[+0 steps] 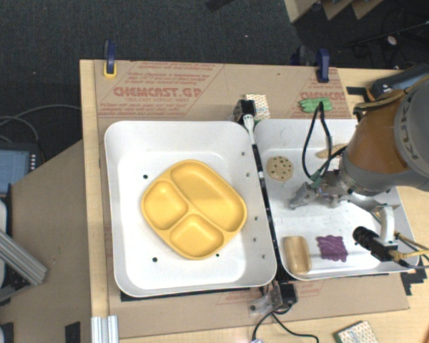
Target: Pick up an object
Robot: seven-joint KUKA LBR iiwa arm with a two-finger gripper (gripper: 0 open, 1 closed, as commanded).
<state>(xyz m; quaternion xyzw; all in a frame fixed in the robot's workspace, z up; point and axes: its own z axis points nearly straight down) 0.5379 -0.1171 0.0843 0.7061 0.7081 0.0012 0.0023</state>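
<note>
Though alone in left bin (129,156), yellow tray (193,209) — cookie (279,168) in right bin (275,145)

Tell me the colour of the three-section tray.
The tray is plain yellow, with no pattern; it shows best in the camera view.

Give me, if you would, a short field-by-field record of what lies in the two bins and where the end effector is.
left bin: yellow divided plate, three compartments
right bin: round tan disc with holes; tan block; purple lump
end effector: over the right bin, between disc and block
held: nothing seen in it
</note>
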